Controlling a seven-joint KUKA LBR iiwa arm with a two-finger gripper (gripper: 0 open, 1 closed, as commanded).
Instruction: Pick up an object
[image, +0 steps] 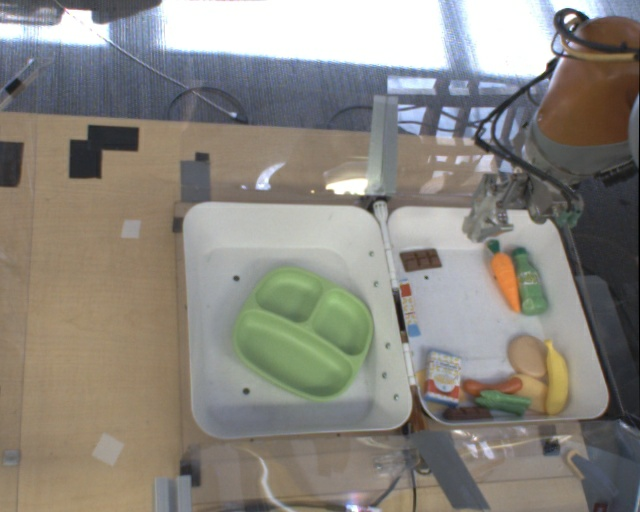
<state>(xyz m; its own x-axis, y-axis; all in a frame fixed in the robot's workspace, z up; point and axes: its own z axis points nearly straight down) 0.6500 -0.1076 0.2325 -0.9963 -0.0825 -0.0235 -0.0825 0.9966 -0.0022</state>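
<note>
My gripper (492, 218) hangs over the back of the right bin (455, 300), just above and left of the orange carrot (506, 281). A green bottle (530, 283) lies against the carrot's right side. A brown chocolate bar (421, 260) rests to the gripper's lower left. Along the bin's front lie a small printed box (443, 375), a tan egg-shaped piece (527, 353), a yellow banana (556, 378), a red pepper (495, 386) and a green vegetable (503, 402). I see nothing in the gripper.
The left bin (215, 400) holds a green divided plate (305, 330). A thin red and white strip (408, 310) lies by the wall between the bins. A metal post (381, 150) stands behind that wall. The arm's orange band (595, 85) is at the upper right.
</note>
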